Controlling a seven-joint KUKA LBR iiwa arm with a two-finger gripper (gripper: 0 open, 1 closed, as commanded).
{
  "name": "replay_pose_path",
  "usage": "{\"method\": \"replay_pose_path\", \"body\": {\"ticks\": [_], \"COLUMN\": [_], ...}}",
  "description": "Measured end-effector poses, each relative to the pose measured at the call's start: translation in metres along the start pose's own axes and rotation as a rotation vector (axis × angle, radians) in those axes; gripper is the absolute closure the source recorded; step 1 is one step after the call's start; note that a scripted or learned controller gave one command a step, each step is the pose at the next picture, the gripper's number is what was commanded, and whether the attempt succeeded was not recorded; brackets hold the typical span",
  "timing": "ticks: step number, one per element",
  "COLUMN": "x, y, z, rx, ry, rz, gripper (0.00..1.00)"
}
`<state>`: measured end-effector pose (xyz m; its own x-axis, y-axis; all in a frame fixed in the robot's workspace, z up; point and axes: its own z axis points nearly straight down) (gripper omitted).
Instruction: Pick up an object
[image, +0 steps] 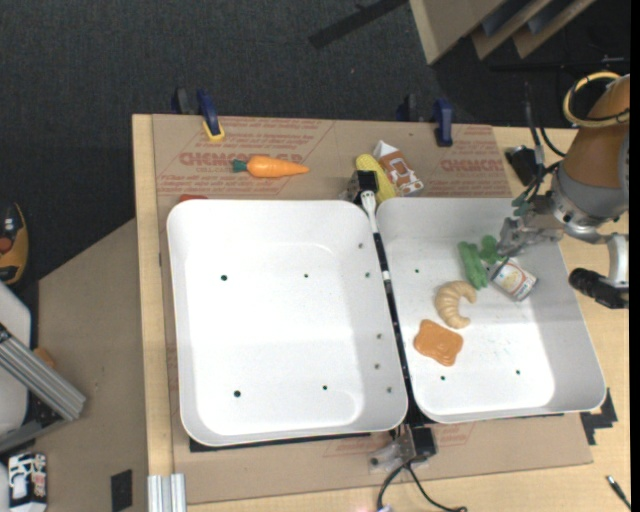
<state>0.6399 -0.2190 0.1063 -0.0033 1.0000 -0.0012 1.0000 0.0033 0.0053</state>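
I see the gripper (513, 238) low in the right bin (560, 390), jaw state I cannot tell, beside the green toy (473, 263), its long axis running near-to-far, small can (513, 280) alongside.

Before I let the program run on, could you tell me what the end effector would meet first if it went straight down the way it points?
Probably the small can, which lies just under the end effector, with the green item beside it. Depth is hard to judge from this slanted view.
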Motion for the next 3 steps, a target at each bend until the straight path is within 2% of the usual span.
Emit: {"method": "replay_pose_path", "body": {"ticks": [1,2,3], "x": [0.066,0.129,0.028], "y": [0.025,0.029,0.027], "z": [0.007,-0.091,-0.095], "rx": [0.003,-0.003,0.000], "ry": [0.000,0.001,-0.003], "rz": [-0.001,-0.003,0.008], "gripper": [1.00,1.00,1.00]}}
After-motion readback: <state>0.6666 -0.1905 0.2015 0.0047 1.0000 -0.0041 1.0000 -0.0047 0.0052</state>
